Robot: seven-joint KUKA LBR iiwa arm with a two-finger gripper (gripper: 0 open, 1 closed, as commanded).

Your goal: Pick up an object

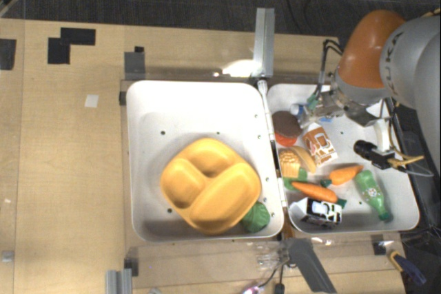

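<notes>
Arm [406, 58] reaches in from the right, orange band high over the far right corner of the right bin [408, 217]. The wrist slants down and left. Gripper [318, 107] sits low over that bin's far part, near the far wall. Cannot tell whether the claw is released or clenched; nothing is seen held in it.

Right bin contents:
- small printed carton [319, 145], just below the gripper in the view; contact not clear
- brown disc [285, 124], left of the gripper, by the dividing wall
- bread roll [291, 163], beside the carton
- two carrots [313, 190] and [344, 174], mid-bin
- green bottle [372, 195], near the right side
- black-and-white toy car [321, 212], at the near wall

Left bin [148, 120]: yellow divided dish [210, 184], with a green lump [257, 217] tucked at its near right edge.
</notes>
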